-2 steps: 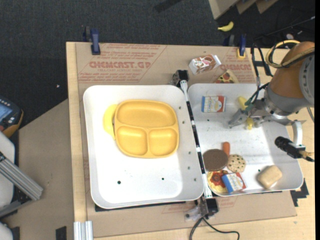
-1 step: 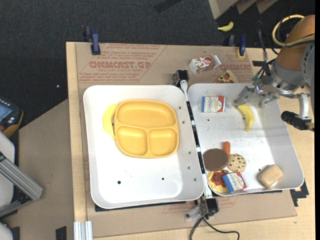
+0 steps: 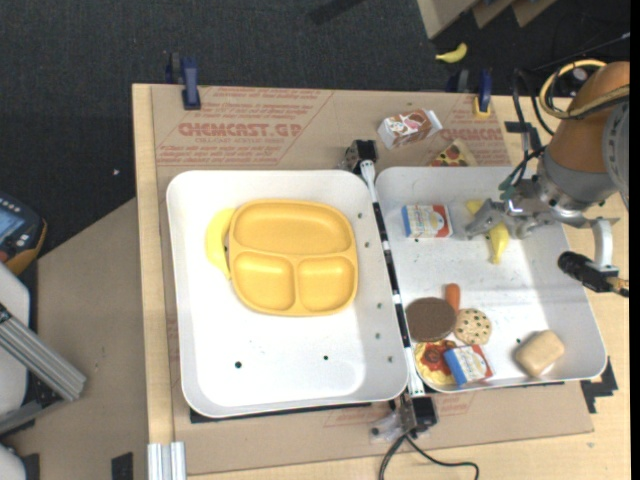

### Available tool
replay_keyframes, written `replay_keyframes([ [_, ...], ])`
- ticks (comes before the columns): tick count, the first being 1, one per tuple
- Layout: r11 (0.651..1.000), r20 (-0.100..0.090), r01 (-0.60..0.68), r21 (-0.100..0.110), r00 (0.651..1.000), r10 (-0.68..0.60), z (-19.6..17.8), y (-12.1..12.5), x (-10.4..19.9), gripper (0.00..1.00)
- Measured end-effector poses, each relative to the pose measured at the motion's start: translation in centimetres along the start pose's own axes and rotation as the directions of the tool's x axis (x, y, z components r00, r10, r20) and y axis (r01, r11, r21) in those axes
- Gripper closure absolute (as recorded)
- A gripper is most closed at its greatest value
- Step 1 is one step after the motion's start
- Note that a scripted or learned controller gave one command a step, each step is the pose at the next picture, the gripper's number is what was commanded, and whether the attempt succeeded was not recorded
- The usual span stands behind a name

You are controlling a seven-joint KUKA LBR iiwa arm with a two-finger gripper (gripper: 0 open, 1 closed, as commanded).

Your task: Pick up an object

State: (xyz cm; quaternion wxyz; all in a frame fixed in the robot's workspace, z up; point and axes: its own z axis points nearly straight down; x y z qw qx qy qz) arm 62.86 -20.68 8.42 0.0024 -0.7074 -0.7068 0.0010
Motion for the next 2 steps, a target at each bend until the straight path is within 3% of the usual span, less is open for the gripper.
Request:
replay_keyframes([
  [1,1.0,0.004,0.002,-0.007,1.0,-0.002,-1.2,0.3,-0.1,1.0],
  [2,1.0,0.006,0.006,0.014,1.0,-0.006,0.0,3.5,6.2,1.0],
])
